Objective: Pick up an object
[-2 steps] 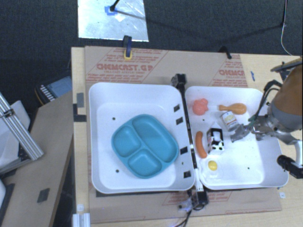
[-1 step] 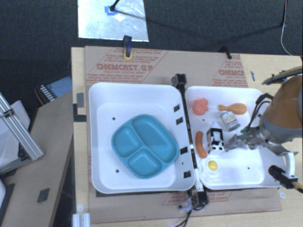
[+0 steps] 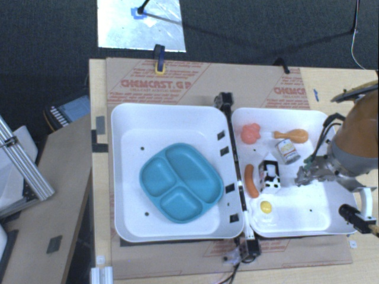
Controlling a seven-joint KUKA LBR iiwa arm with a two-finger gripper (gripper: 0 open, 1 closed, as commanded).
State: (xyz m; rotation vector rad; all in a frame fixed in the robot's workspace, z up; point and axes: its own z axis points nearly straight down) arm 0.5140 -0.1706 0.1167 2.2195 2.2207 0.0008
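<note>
Divided plate (image 3: 180,182) in left bin (image 3: 127,158)

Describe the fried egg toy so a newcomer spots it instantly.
Look in the right bin, at its near-left corner. The fried egg lies flat there, below the sausage and the black-and-white toy. It alone is white with a round yellow yolk.

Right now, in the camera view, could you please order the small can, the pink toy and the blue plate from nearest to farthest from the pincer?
From the pincer:
1. Small can, just up-left, right bin.
2. Pink toy, right bin's far left corner.
3. Blue plate, left bin.
</note>
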